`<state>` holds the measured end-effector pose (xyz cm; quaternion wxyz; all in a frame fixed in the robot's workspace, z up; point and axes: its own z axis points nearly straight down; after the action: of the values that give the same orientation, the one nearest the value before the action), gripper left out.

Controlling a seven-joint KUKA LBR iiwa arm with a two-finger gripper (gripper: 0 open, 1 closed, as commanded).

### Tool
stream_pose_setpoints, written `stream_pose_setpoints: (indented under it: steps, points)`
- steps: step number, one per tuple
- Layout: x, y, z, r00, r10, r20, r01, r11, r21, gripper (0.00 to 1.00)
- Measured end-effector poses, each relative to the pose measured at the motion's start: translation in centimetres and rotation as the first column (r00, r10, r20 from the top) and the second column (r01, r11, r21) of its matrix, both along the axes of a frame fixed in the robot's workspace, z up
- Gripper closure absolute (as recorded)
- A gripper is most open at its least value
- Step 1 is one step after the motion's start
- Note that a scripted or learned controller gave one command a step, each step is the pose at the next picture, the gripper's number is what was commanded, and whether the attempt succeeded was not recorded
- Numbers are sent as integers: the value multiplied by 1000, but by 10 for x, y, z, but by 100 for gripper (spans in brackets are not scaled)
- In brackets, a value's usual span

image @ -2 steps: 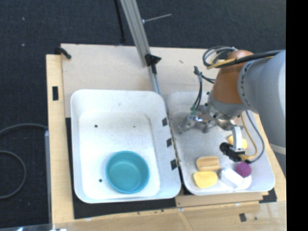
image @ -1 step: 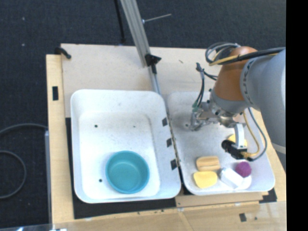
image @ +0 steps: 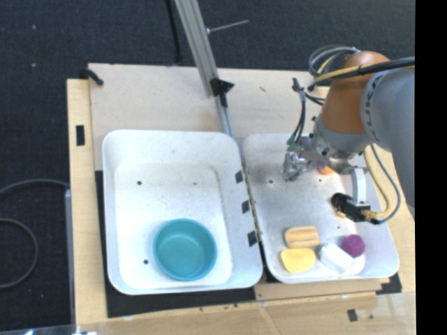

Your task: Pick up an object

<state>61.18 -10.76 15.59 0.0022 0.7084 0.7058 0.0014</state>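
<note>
My gripper (image: 293,166) hangs over the upper left part of the right bin (image: 279,201), above bare bin floor. A small orange thing (image: 323,168) peeks out just to its right, mostly hidden under the wrist. Along the near edge of that bin lie a tan block (image: 302,236), a yellow block (image: 297,260), a white block (image: 336,257) and a purple ball (image: 353,245). All of them sit well below the gripper in the view, apart from it.
A blue bowl (image: 185,248) stands in the near part of the left bin (image: 140,159). A slanted metal post (image: 199,40) rises behind the bins, ending near the gap between them. The bench edge runs around both bins.
</note>
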Motion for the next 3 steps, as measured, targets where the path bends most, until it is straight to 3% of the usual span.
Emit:
stream_pose_setpoints:
  steps: [2, 3]
  points:
    - [-8, -1, 117, 1000, 6, 4, -6, 1000, -1, 100]
    - [-20, 47, 102, 1000, 9, -5, -9, 1000, 1, 100]
